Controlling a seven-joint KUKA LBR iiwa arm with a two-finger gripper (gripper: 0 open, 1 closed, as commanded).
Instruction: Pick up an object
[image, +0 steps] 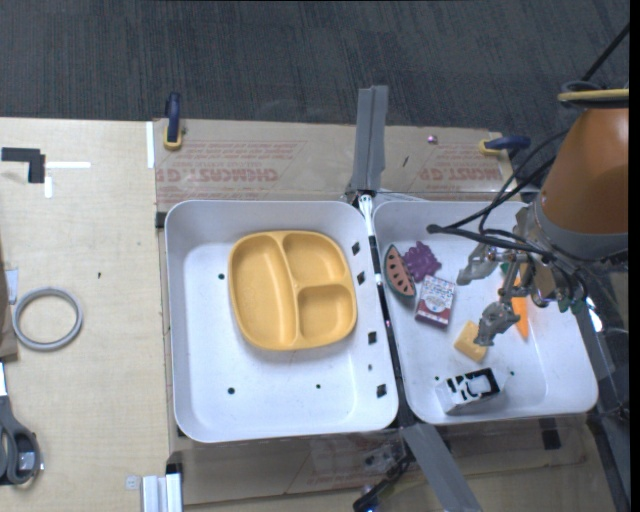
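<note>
Two shallow white bins sit side by side on the worktop. At the far left of the frame a grey ring of tape (45, 318) lies on the bare wood, with scissors handles (18, 452) below it. The left bin (270, 410) holds a yellow plastic divided plate (293, 290). In the right bin (560, 385), going rightward, lie a toy watermelon slice (400, 271), a purple toy grape bunch (422, 258), a small red-and-white carton (435, 301), a black-and-white tag (470, 386) toward the lower edge, and a small yellow cheese-like wedge (471, 343). The claw (492, 322) hangs just above and beside that wedge; whether its fingers are spread or closed I cannot tell, and nothing is visibly held. The wedge looks light, stiff and smooth, so it could slip; gripping across its two flat faces seems safest. An orange carrot-like piece (519, 317) sits close to the claw's right.
</note>
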